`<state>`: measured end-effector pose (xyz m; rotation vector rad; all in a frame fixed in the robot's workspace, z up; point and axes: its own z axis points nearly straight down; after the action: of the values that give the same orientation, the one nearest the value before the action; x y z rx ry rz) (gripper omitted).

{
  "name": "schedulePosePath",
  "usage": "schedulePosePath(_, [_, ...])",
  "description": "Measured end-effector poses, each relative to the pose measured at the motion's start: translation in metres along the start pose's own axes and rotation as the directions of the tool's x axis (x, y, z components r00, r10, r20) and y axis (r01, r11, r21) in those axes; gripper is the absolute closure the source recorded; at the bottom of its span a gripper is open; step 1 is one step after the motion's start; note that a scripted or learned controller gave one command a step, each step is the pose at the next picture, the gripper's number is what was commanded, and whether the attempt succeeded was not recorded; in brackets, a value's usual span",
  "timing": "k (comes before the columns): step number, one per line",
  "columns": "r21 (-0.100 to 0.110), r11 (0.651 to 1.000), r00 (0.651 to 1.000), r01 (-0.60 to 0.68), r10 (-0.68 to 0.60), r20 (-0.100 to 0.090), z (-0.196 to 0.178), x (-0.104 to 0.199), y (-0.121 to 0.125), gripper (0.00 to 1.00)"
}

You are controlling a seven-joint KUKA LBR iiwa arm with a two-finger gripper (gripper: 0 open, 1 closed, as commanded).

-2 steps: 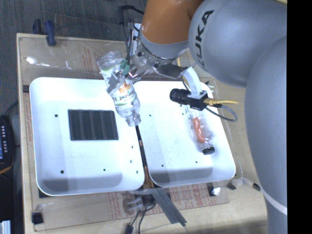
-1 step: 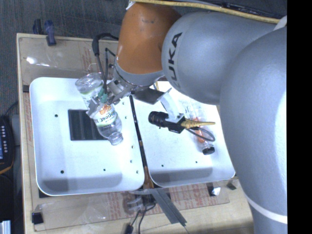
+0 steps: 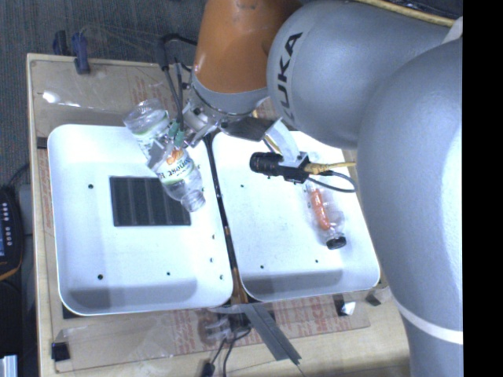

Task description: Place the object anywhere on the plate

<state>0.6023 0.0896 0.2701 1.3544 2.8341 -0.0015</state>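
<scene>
A clear plastic bottle (image 3: 174,163) with a white and orange label hangs tilted over the left bin (image 3: 71,234), its neck pointing down and to the right. My gripper (image 3: 179,134) is shut on the bottle's middle, reaching in from the upper right under the orange wrist band. The plate (image 3: 145,203), a dark ridged rectangle, lies flat in the left bin. The bottle's lower end hovers over the plate's upper right corner.
In the right bin (image 3: 275,273), a small clear tube (image 3: 324,214) with orange contents and a black cap lies near the right wall. A ridge divides the two bins. The big grey arm covers the upper right of the view.
</scene>
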Motion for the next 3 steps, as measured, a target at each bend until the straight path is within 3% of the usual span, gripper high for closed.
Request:
schedulePosePath(1, [0.000,0.989,0.989,0.146,-0.146,0.001,-0.002,-0.040,0.009,1.00])
schedulePosePath(2, [0.002,0.886,0.886,0.464,-0.464,-0.004,0.069,0.013,-0.006,1.00])
schedulePosePath(3, [0.000,0.940,0.940,0.342,-0.342,0.000,0.063,0.030,0.027,1.00])
